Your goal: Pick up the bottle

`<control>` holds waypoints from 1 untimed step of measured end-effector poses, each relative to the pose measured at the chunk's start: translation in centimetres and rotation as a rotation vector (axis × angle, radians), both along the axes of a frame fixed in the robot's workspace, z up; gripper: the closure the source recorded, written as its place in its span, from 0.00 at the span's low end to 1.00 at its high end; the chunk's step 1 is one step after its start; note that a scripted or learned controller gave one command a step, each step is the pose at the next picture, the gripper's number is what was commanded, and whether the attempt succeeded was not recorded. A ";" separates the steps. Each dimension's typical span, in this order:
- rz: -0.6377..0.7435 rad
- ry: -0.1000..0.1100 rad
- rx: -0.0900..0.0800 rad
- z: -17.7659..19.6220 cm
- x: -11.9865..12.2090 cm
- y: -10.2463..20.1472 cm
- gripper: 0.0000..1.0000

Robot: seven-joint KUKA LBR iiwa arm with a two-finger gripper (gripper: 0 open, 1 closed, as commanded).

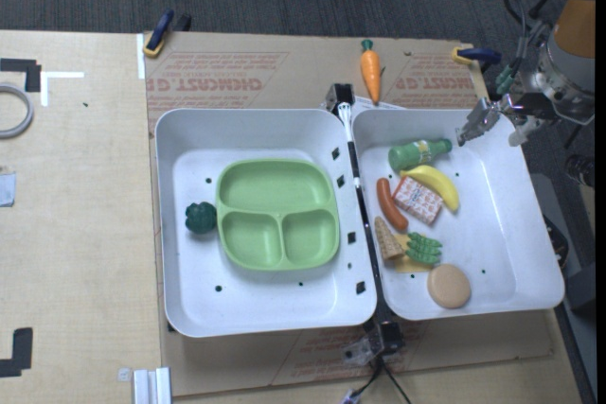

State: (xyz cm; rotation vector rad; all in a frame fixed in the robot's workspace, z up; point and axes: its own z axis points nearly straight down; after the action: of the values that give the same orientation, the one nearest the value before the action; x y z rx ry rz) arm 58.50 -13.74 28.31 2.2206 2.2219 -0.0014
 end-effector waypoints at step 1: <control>0.002 -0.001 -0.001 1.0 0.0 0.0 1.00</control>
State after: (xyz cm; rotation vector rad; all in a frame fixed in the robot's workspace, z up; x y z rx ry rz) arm 58.54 -13.78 29.27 2.2178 2.2226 -0.0019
